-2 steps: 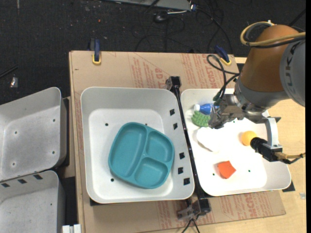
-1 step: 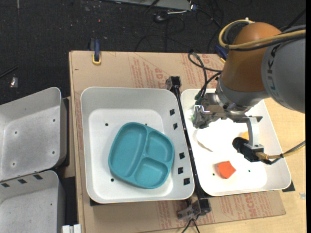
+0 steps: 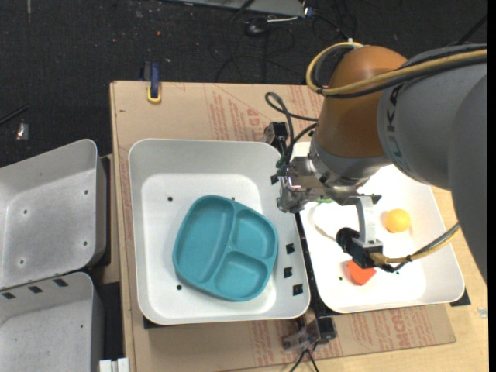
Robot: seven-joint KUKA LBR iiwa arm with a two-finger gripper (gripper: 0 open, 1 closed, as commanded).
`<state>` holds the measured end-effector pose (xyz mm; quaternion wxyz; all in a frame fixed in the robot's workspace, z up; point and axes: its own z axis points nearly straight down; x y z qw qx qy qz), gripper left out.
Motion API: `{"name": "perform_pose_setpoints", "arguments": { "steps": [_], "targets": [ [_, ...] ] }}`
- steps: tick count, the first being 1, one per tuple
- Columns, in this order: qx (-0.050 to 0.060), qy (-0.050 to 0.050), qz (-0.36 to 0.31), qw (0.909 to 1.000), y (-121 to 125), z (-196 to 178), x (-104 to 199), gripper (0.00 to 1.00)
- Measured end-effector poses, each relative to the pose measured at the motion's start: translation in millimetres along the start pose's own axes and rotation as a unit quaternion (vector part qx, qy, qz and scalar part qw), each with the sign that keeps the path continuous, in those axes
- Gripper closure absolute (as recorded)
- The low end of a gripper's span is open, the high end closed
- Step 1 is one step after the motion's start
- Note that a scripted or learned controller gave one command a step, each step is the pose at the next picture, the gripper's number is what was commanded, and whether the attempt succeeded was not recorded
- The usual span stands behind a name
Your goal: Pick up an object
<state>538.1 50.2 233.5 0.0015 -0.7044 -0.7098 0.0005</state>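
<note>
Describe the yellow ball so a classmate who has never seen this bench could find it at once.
Find the white bin on the view's right, below the arm. Towards its right wall lies a small yellow ball. It is round and yellow, unlike the orange-red lump nearer the bin's front edge.

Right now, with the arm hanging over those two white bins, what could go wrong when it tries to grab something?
1. The gripper looks to be over the walls where the left bin and right bin meet; going straight down, it might strike a rim.
2. The yellow ball is round and may roll away when touched.
3. The teal plate is wide and shallow, probably hard to pinch except at its edge.
</note>
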Motion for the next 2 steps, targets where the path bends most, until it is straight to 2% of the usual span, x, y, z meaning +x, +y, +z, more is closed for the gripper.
{"name": "perform_pose_setpoints", "arguments": {
  "steps": [1, 2],
  "targets": [
    [-0.001, 0.000, 0.000, 1.0000, 0.5, 7.1, 44.9, 1.00],
    [-0.001, -0.001, 0.003, 1.0000, 0.7, 6.7, 42.2, 0.00]
  ]
}}
